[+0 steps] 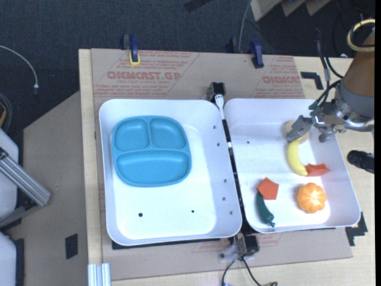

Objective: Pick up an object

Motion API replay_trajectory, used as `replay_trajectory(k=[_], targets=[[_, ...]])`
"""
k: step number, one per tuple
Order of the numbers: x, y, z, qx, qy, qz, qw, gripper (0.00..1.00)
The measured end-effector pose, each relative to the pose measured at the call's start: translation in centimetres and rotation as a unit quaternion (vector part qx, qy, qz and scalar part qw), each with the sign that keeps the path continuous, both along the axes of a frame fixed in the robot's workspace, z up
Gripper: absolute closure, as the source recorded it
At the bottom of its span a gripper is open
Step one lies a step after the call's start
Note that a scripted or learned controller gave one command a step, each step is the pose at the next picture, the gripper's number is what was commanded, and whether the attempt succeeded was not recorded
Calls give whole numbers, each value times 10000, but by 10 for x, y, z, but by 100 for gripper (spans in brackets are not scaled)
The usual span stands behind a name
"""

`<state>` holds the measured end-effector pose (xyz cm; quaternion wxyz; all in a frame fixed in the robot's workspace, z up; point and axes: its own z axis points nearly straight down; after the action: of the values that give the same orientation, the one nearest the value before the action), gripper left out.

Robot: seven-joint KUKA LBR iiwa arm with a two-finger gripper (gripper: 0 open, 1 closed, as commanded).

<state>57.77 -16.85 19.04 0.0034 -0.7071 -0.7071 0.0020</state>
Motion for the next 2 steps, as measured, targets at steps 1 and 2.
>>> replay_trajectory(k=[1, 2], targets=[[3, 1, -63, 1, -2, 2, 10000, 0], [2, 1, -109, 1, -6, 1, 10000, 0]])
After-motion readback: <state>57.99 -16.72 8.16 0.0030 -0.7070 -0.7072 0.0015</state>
